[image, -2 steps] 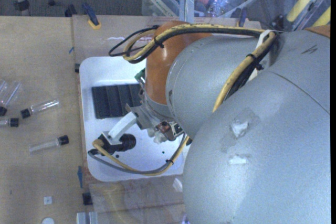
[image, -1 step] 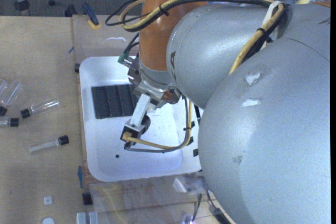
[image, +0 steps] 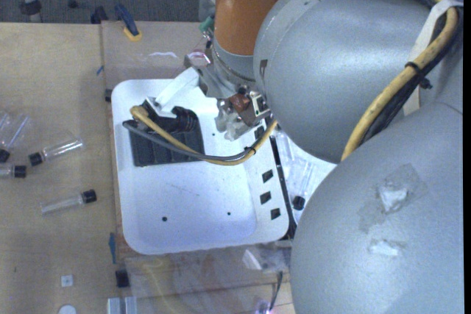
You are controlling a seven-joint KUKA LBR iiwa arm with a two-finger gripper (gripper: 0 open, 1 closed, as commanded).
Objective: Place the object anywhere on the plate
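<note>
My gripper (image: 229,120) hangs low over the back part of the left white bin (image: 184,220), near its right wall. It is seen from above, under the orange wrist band, and I cannot make out anything held in it. The big grey arm covers most of the right bin (image: 293,158). Only a narrow strip of that bin shows, with clear plastic pieces and a small black item (image: 298,201) in it.
Several clear vials with black caps (image: 60,151) (image: 68,201) lie on the wooden bench left of the bins. A blue clamp (image: 129,27) sits at the back edge. Two tiny dark specks (image: 164,218) mark the left bin's floor.
</note>
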